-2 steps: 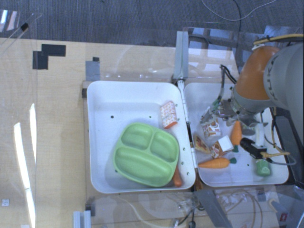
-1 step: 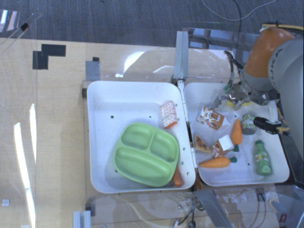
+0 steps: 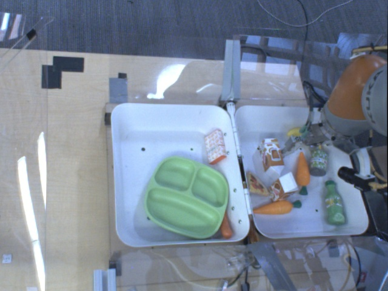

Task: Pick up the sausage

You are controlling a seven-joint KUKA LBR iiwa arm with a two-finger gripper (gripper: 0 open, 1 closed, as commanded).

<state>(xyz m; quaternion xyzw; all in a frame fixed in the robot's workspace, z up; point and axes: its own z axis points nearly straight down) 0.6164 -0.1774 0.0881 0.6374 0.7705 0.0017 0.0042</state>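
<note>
The sausage [image 3: 225, 227] is a short reddish-brown piece in the left bin [image 3: 130, 162]. It lies wedged between the green divided plate [image 3: 187, 197] and the bin's right wall, near the front corner, partly hidden by the plate's rim. My gripper [image 3: 305, 138] hangs over the back of the right bin [image 3: 351, 226], beside a small can [image 3: 318, 159] and a yellow item [image 3: 294, 131]. It is far from the sausage, across the divider between the bins. The grey arm with its orange band [image 3: 353, 91] comes in from the right.
A wrapped snack [image 3: 214, 146] lies at the left bin's right wall. The right bin holds two carrots [image 3: 276, 208] [image 3: 302, 169], a green bottle [image 3: 333, 204], a small carton [image 3: 271, 154], a sandwich piece [image 3: 257, 185] and a white block [image 3: 288, 181].
</note>
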